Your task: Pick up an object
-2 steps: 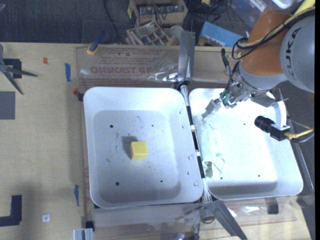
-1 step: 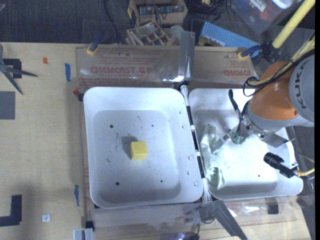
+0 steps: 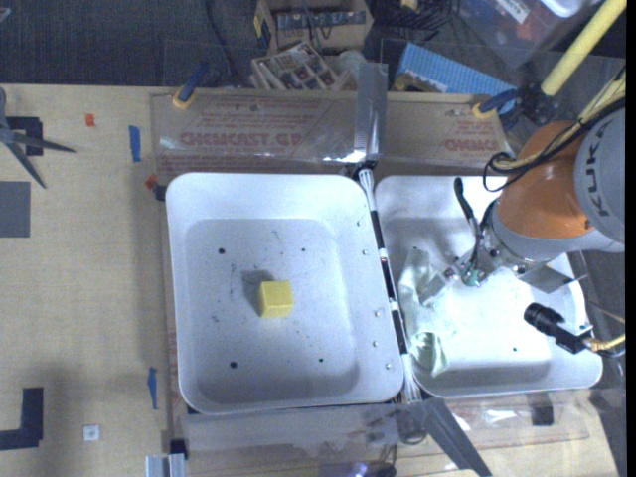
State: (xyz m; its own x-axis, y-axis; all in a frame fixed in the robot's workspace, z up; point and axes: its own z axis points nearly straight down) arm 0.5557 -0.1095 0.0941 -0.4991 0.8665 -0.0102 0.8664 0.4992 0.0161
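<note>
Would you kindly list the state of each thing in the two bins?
Yellow block: loose on the left bin floor, untouched.
Clear objects: lying in the right bin, near its left wall.
Gripper: low in the right bin, beside the clear objects.

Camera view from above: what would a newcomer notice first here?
The small yellow block lies alone near the middle of the left bin. Over the right bin, the grey arm with its orange band reaches in, its pincer low beside some clear, glassy objects.
</note>
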